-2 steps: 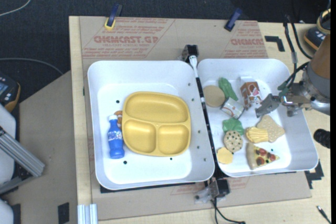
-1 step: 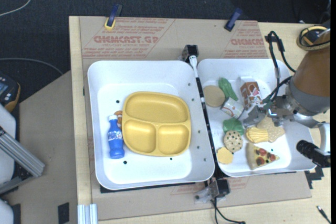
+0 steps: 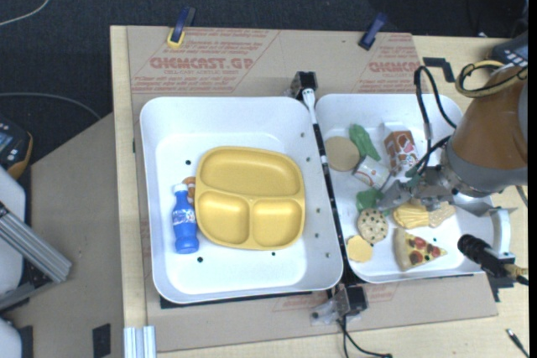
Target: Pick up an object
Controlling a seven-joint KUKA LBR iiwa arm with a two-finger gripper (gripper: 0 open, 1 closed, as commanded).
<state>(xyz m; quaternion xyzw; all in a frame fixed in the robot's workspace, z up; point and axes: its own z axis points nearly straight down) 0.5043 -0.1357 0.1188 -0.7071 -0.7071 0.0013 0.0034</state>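
My gripper hangs low over the middle of the right bin, at the end of the grey and orange arm. It is just above a yellow crinkled chip and next to a green piece. Around it lie a chocolate-chip cookie, a pizza slice, a small yellow disc, a tan round piece, a green leaf-shaped toy, a red-brown packet and a white cup. The arm hides part of the bin's right side.
The left bin holds a yellow divided plate and a blue bottle lying at the plate's left. Black cables loop over the right bin's far edge. A black fitting sticks out near the bin's front right corner.
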